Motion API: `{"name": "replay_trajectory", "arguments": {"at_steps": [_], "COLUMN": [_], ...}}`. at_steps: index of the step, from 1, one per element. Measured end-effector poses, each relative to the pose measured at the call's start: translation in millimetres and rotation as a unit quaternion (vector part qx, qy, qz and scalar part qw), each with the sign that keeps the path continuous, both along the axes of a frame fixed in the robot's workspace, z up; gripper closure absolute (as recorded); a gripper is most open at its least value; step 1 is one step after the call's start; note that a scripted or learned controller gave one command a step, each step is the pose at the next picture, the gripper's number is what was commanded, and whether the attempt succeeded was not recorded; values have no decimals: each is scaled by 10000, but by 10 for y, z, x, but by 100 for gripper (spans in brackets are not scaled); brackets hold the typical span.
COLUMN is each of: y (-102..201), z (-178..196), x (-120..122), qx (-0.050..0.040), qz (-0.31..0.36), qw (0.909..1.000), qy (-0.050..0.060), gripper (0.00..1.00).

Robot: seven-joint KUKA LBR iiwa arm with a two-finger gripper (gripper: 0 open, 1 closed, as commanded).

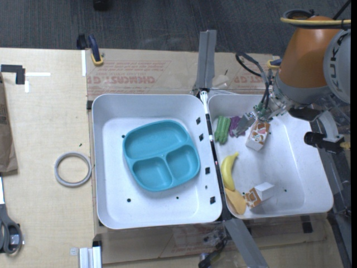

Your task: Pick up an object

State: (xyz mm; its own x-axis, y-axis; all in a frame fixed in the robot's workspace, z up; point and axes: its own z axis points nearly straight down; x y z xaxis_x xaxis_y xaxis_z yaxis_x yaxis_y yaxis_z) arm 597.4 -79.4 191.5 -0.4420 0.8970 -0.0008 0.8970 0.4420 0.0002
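Note:
My gripper [261, 113] hangs over the back of the right bin [304, 183], below the orange band of the arm [304, 52]. Just under its tip stands a small white and brown carton [257, 135], tilted; whether they touch I cannot tell. A purple item [240, 125] and a green item [222, 129] lie to the left of the gripper by the bin's left wall. A yellow banana [228, 170] lies further forward, with a second small carton [261, 193] and an orange-yellow piece [236, 203] near the front edge.
The left bin [106, 166] holds a blue divided plate [162, 155]. On the bench to the left lie a grey tape ring [73, 168] and scissors [10, 234]. A metal post [205, 57] rises between the bins at the back.

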Motion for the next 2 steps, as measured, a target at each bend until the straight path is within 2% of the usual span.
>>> {"name": "replay_trajectory", "arguments": {"at_steps": [1,2], "y": [-314,-356], "z": [-763,-835], "x": [-54,-28], "qx": [-14,-36], "qz": [-183,13], "qw": [9997,9999], "qy": [-132,-152], "gripper": [0,0]}}
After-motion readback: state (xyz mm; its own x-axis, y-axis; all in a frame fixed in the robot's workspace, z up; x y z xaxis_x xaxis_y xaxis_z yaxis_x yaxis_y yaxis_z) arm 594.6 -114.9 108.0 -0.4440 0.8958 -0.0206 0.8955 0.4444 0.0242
